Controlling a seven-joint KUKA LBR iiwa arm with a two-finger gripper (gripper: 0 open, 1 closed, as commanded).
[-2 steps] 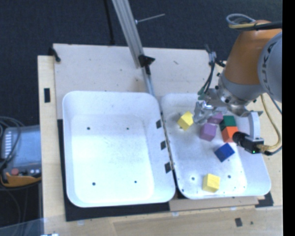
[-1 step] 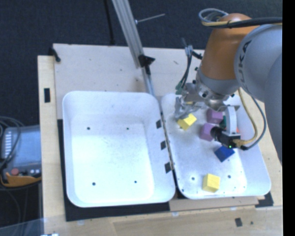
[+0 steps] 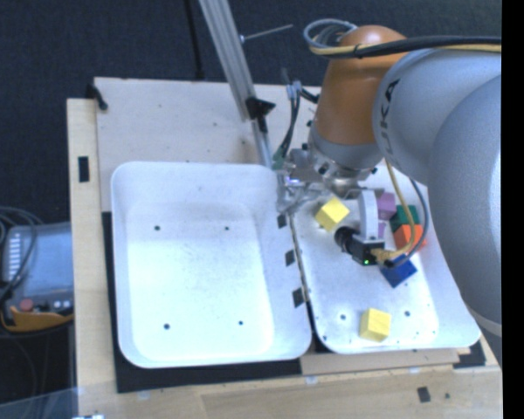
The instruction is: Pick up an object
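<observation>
The gripper point(image 3: 295, 194) hangs low over the inner edge of the right bin point(image 3: 342, 293), close to the seam where the two bins meet, under the orange-banded wrist. From this slanted view above I cannot tell whether the gripper is open or closed, since the wrist hardware hides much of it, and nothing can be seen held in it.

Just beside it, toward the view's right and a little nearer the camera, a yellow cube point(image 3: 332, 214) lies on the bin floor. It sits turned like a diamond, with one corner toward the gripper. I judge it the likeliest target because nothing stands between the two. Being a cube it has no long axis, so the grasp depends on squaring up to its flat faces rather than its corners, after a short sideways shift away from the seam.

Farther out in the same bin, partly behind the arm, are a pink block point(image 3: 386, 203), an orange block point(image 3: 408, 235) and a blue block point(image 3: 399, 272). A second yellow cube point(image 3: 375, 324) sits alone near the bin's front edge, well apart from the gripper. The left bin point(image 3: 201, 269) lies on the far side of the seam, and both bins rest on the pale desk point(image 3: 157, 120)
</observation>
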